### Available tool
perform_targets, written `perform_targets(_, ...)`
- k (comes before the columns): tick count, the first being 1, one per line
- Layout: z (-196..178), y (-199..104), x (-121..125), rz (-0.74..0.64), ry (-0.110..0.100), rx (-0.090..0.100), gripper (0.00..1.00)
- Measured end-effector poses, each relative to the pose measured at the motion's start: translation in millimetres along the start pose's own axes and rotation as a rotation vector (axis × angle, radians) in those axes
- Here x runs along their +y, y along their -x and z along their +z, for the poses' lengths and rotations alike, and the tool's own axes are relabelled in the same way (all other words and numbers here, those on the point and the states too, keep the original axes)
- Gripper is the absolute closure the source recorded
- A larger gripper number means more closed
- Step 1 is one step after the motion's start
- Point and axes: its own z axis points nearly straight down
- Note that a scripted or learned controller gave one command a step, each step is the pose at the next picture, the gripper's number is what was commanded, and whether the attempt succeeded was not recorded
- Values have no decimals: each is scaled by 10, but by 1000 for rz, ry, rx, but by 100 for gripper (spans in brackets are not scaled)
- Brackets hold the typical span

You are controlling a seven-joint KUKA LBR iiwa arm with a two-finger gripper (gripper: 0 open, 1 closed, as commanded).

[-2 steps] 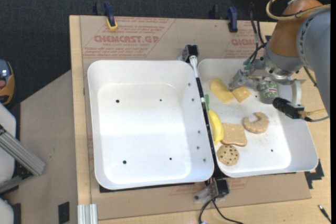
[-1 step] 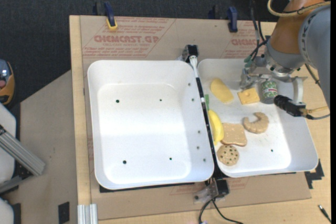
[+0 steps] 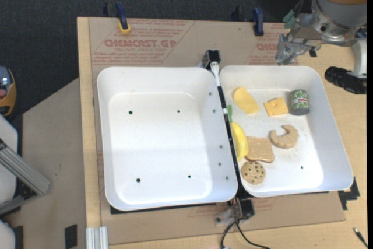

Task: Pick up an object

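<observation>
Camera view: claw (image 3: 289,51) above can (image 3: 299,102), apart.

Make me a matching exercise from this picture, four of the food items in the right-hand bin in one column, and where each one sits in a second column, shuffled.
Things:
1. can
2. round cookie
3. banana
4. cheese wedge

Places:
A. against the divider between the two bins, on the bin's left side
B. nearest the front edge of the bin, below the slice of toast
C. farthest right of the group, next to the cheese
D. between the yellow oval piece and the can

Pairs: 1-C, 2-B, 3-A, 4-D
</observation>
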Motion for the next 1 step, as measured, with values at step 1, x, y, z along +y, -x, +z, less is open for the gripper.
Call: perform_targets(1,532,-1016,206,-3,-25,4,100)
